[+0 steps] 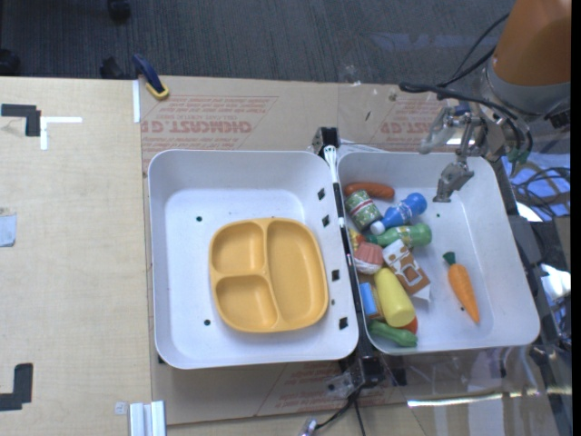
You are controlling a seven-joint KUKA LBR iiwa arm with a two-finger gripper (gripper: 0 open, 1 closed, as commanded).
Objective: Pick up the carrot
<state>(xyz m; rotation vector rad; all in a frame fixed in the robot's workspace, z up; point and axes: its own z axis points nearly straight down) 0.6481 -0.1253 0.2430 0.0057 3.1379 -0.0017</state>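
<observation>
Carrot [463, 286], orange with a green top, lies alone on the floor of the right-hand white bin [508, 334], toward the bin's 3 o'clock side, its green end pointing to 12 o'clock and its tip to 5 o'clock. It sits apart from the heap of toy foods packed against the bin's 9 o'clock wall: a red sausage-like piece [369, 190], a small can [363, 211], a blue bottle [405, 211], a green bottle [406, 236], a yellow bottle [393, 296], a brown carton [408, 272] and a green pepper-like piece [393, 334] at 6 o'clock. The grey arm, orange-banded [536, 25], reaches in from 2 o'clock, and its claw [449, 183] hangs over the bin's 12 o'clock end, well apart from the carrot and with nothing between its fingers; whether those fingers stand apart or together cannot be told. In the left-hand white bin [172, 271], at 9 o'clock of the other, a yellow three-compartment plate [269, 275] rests near the middle. Both bins sit on brown cardboard [213, 121] laid over the pale wood surface [68, 243].
</observation>
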